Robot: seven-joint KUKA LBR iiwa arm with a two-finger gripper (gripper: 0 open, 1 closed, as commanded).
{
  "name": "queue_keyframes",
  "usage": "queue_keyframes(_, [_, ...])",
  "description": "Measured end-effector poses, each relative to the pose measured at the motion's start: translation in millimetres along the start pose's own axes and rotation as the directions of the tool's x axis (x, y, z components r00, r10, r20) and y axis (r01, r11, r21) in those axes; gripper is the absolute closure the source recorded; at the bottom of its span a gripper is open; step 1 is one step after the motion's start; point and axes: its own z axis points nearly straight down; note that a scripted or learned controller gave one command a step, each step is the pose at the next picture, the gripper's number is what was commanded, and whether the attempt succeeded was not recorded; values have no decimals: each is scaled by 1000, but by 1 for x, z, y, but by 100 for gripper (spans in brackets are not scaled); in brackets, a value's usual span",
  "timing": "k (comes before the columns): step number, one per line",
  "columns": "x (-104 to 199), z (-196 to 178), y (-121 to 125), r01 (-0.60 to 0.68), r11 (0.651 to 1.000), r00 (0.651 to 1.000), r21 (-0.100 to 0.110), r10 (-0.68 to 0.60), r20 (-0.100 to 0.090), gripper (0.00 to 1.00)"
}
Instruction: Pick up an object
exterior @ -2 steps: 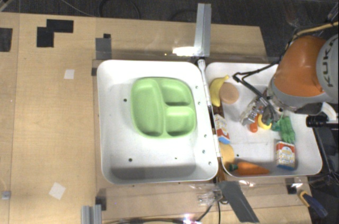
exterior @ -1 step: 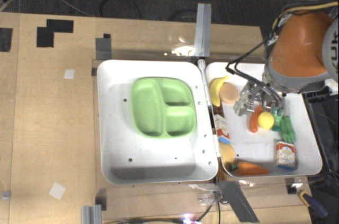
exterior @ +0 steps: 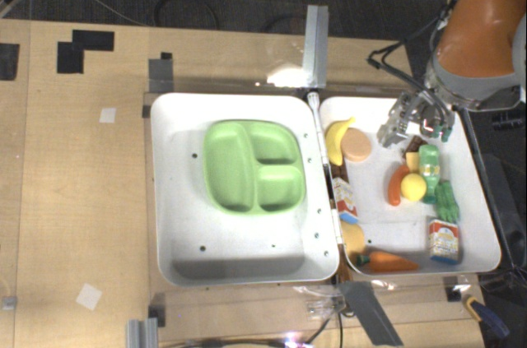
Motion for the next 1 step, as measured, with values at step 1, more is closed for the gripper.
queue_keyframes(1, [0, 1, 0, 1, 1000, 1000, 0, -1, -2, 0])
